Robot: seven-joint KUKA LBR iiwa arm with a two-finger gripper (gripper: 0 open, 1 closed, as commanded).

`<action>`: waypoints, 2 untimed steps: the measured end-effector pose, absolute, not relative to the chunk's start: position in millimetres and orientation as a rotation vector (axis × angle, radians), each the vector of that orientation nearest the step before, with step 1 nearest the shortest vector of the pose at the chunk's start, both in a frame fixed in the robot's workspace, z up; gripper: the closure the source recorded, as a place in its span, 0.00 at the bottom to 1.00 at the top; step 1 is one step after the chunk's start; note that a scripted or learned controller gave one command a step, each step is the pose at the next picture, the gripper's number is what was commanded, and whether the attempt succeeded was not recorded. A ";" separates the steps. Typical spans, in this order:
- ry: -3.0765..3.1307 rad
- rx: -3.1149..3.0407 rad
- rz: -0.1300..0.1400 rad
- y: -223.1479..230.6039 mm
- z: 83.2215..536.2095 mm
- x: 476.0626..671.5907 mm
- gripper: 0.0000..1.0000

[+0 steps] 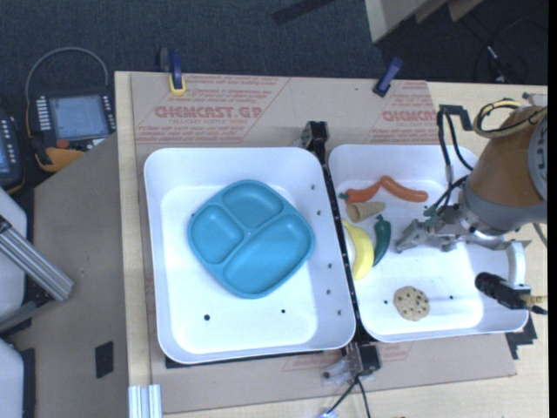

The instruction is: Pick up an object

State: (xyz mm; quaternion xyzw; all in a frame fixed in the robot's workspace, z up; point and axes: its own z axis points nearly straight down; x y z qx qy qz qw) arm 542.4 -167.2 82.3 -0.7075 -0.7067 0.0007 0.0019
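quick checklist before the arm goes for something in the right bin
1. Gripper is over the right bin: ok.
2. Target within close range: green pepper and banana lie just left of the gripper: ok.
3. Nothing between the fingers yet: cannot tell.
4. Targets well separated: banana, pepper and cone crowd together: not ok.
5. Isolated option: cookie lies apart from the rest: ok.
6. Blue plate sits in the left bin, out of the way: ok.

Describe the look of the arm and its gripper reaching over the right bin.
The arm is a rounded grey body with a broad orange band above the wrist. Black cables, plus a yellow one, loop beside it near its top. The gripper is slim grey metal ending in two thin fingers. A black cylindrical part projects below the wrist.
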 end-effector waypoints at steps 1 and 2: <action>-2.222 -2.223 -0.001 -167.6 95.3 543.8 1.00; -2.227 -2.224 -0.004 -162.7 139.5 547.0 1.00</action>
